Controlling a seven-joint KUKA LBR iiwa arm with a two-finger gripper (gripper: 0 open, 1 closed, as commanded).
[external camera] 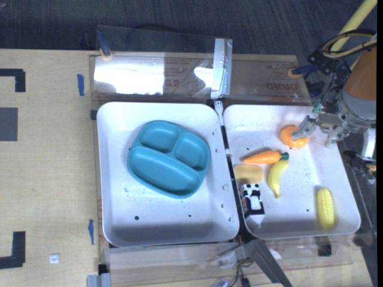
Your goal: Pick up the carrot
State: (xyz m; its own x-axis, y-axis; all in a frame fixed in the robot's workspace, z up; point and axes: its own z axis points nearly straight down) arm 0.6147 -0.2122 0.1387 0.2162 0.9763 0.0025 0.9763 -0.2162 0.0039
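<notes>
The carrot (262,157) is orange with a green stub at its right end. It lies flat near the middle-left of the right bin (299,223). My gripper (319,133) hangs at that bin's upper right, well to the right of and above the carrot. Its fingers look open, with nothing between them. The left finger (306,127) is right beside a small orange fruit (292,137).
A yellow banana (276,176) lies just below the carrot's green end, a pale yellow block (248,172) under its tip, and a black-and-white item (253,199) lower down. A corn cob (325,207) lies at lower right. The left bin (114,178) holds a blue divided plate (169,157).
</notes>
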